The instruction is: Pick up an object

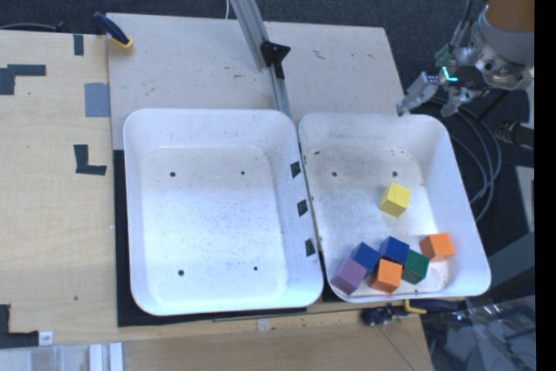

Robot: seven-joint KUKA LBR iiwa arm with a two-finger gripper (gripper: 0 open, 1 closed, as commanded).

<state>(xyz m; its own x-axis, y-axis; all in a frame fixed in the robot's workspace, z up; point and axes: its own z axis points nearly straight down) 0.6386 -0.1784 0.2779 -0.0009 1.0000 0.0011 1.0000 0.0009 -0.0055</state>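
Several small cubes lie in the right bin (452, 165). A yellow cube (394, 198) sits alone near the bin's middle. At the near edge a purple cube (350, 275), two blue cubes (365, 255) (394, 248), two orange cubes (387, 274) (438, 246) and a green cube (415, 266) are clustered together. My gripper (432, 102) hangs above the bin's far right corner, well away from the cubes. It is open, with nothing between its fingers.
The left bin (130, 187) stands beside the right one. A slanted metal rail (248, 4) runs down to the gap between the bins. Cables (491, 178) trail to the right of the bench.
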